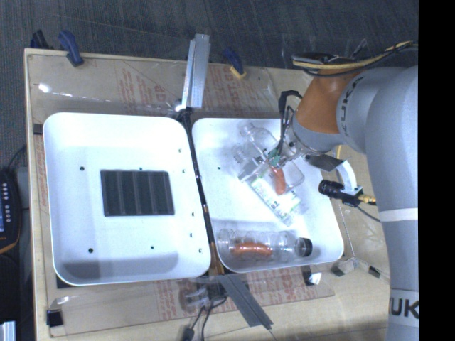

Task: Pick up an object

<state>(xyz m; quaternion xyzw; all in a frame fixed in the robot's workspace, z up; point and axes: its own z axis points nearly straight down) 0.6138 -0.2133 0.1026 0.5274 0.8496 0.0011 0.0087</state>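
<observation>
Reaching in from the right of the camera view, the grey arm with its orange band (323, 105) bends down over the right-hand shallow white bin (213, 190), and its two-finger gripper (279, 155) sits low in the upper middle of that bin. The gripper is down among a cluster of clear plastic objects, and I cannot tell how it is set or whether anything is caught in it; the tip is small and mixed in with transparent plastic and glare.

Just to the left of the gripper, and touching or nearly touching it, lies a crumpled clear plastic piece (249, 151), its outline hard to separate from the white floor. Directly below the gripper, slanting away down and to the right, lies a clear rectangular plastic packet with green print (277, 197); a small orange-red item (280, 181) rests on or inside its upper end, just beneath the gripper tip.

Well below the gripper, along the bin's near wall, a clear plastic bottle with a black cap (259, 247) lies on its side, cap pointing right, with a copper-coloured object visible inside it. It is apart from the gripper and from the cluster above.

Far to the left of the gripper, past the divide between the two bins, the left-hand shallow white bin (71, 190) holds a dark ribbed rectangular pad (137, 192) lying flat near its middle.
</observation>
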